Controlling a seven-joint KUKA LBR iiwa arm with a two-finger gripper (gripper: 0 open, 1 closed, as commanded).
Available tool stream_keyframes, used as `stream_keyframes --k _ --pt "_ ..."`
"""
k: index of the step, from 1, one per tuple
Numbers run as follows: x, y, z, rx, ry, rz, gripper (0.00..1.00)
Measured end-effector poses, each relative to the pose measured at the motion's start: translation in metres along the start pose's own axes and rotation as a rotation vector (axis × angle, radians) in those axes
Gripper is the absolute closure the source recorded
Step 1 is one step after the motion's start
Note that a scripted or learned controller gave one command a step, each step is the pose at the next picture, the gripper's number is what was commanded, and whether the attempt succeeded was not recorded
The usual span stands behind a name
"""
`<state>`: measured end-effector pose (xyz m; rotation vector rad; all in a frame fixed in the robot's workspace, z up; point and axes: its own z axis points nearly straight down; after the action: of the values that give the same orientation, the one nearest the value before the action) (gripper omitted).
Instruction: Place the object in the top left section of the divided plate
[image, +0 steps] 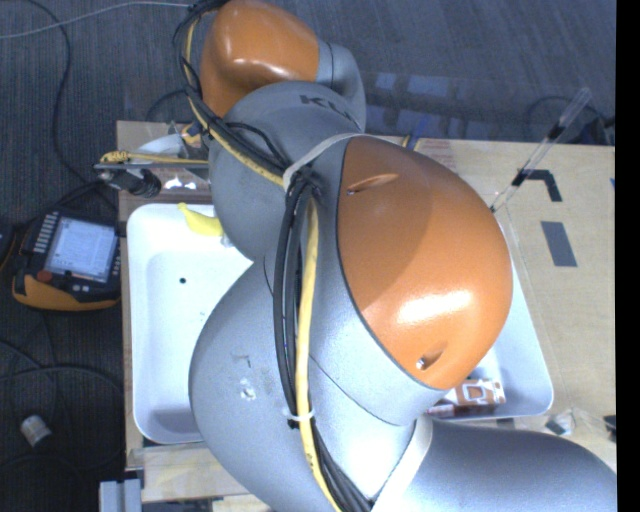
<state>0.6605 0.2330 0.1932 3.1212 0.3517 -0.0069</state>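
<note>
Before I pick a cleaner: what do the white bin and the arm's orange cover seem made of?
Bin: probably moulded plastic, smooth, slightly glossy, with rounded corners. Orange cover: likely painted metal or hard plastic; it shows a bright highlight.

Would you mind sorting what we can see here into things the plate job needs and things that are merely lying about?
Belonging to the job:
- robot arm, covering most of both bins
- white bin
- yellow object at the bin's edge, possibly the item to place; hard to tell

Just lying about:
- handheld controller on the floor
- small box partly under the arm
</note>
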Motion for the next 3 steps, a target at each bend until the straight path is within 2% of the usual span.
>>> stream_keyframes --k 1,2,3 --pt "-0.004 0.0 -0.059 0.0 0.001 0.003 1.0" --pt "-0.001 0.0 -0.221 -0.004 0.002 -0.106 1.0" --pt "-0.001 -0.002 -0.227 -0.005 -0.002 -0.116 1.0"
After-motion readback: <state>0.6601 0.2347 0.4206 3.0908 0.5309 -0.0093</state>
